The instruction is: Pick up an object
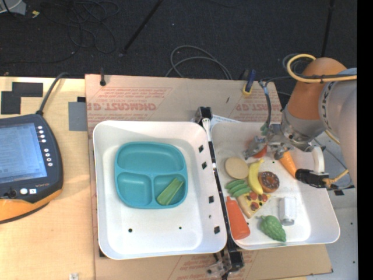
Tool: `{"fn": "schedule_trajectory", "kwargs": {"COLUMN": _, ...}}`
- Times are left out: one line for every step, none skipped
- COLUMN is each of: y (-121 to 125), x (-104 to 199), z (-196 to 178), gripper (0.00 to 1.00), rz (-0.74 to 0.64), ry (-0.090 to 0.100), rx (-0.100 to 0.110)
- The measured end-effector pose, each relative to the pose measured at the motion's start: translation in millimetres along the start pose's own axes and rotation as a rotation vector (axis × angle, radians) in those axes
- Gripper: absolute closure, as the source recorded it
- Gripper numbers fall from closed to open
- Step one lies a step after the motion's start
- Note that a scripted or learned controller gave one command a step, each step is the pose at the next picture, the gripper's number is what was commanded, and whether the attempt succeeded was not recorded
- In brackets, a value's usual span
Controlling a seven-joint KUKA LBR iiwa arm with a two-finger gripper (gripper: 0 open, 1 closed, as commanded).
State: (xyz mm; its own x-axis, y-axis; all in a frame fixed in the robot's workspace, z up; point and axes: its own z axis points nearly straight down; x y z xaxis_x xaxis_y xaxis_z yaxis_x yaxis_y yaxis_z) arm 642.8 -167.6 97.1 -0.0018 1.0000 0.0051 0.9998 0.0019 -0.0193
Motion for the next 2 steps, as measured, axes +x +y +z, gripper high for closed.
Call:
{"fn": "schedule_trajectory", "kwargs": {"y": -24.0, "x": 87.7, "z": 12.2, "gripper": 0.00, "rz": -0.003, "ry": -0.008, "rx": -0.016}}
{"fn": "schedule_trajectory", "kwargs": {"y": 1.9, "x": 62.8, "z": 13.4, "gripper": 0.00, "rz": 0.002, "ry": -0.005, "rx": -0.014}}
